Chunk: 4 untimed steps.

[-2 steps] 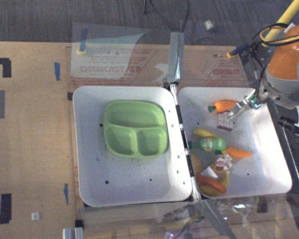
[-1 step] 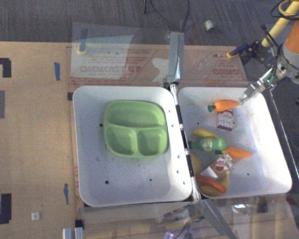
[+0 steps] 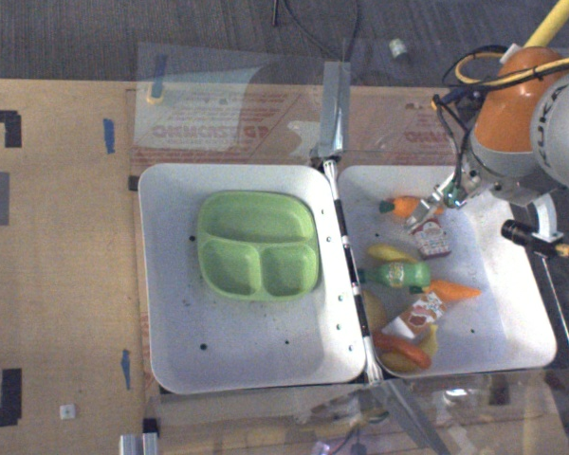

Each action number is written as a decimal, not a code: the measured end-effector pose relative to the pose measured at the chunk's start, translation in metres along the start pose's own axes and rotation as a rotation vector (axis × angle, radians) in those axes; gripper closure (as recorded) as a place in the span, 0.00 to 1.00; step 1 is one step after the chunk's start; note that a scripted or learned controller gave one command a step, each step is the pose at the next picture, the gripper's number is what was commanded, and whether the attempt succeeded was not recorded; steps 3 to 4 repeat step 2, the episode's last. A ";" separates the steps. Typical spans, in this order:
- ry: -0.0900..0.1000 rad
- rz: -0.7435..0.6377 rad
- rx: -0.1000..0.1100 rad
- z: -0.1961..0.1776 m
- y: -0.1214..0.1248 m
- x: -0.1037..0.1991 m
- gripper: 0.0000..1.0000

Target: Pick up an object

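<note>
The right bin [image 3: 512, 335] holds several toy foods. An orange carrot [image 3: 399, 205] lies at its back left, and a small pink-and-white packet [image 3: 433, 243] sits just in front of it. Further forward are a yellow banana [image 3: 387, 252], a green bottle-like piece [image 3: 404, 274], a second orange carrot [image 3: 456, 291], a red-and-white packet [image 3: 422, 312] and a red piece [image 3: 404, 353]. My gripper [image 3: 427, 214] hangs low over the back of this bin, between the first carrot and the pink packet, close above both. Nothing is visibly held.
The left bin [image 3: 171, 339] carries a green divided plate [image 3: 258, 245]. A metal divider [image 3: 346, 282] runs between the bins. The grey and orange arm [image 3: 517, 121] comes in over the right bin's back right corner. A black knob [image 3: 514, 231] juts in at the right rim.
</note>
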State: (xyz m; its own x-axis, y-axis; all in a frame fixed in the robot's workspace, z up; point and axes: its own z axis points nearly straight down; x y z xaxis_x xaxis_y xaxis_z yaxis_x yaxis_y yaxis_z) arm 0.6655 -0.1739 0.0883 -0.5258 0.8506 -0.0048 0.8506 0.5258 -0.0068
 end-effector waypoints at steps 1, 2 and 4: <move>0.001 -0.001 -0.003 -0.009 0.001 0.001 1.00; 0.002 0.186 -0.010 -0.123 0.038 0.058 1.00; 0.002 0.186 -0.010 -0.123 0.038 0.058 1.00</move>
